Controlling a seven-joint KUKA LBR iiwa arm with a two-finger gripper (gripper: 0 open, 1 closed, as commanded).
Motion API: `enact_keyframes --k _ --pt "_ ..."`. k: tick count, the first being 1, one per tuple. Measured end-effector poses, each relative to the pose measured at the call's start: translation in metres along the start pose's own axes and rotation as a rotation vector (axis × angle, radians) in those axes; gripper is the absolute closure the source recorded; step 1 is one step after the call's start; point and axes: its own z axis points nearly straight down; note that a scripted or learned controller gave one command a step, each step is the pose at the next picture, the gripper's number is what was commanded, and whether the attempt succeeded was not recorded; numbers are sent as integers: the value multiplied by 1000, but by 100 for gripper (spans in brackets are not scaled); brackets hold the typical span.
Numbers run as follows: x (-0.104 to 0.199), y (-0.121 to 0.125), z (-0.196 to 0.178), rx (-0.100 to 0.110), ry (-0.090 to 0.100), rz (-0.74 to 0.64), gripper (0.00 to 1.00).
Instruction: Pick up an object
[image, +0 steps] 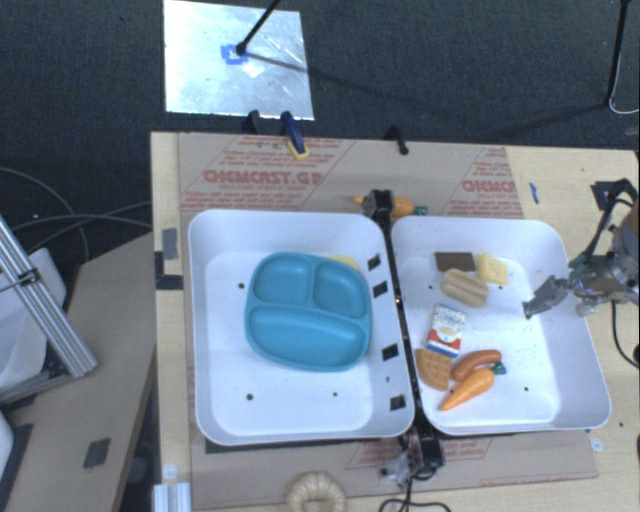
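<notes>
White plastic bins sit side by side: the left bin (215, 330) holds a blue divided plate (308, 310), the right bin (575, 330) a cluster of toy food. Nearest the grey two-finger gripper (548, 296), a tan bread roll (464, 289) lies to its left, long axis left-right. Nothing is visible between the fingers; their spacing cannot be judged.
</notes>
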Motion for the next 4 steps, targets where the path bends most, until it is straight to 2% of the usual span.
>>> enact_keyframes --k 1,3,4 --pt "1 3 -7 -12 -3 -4 0" --pt "11 7 114 -8 -1 -3 0" --pt "12 8 134 -10 -2 -2 0"
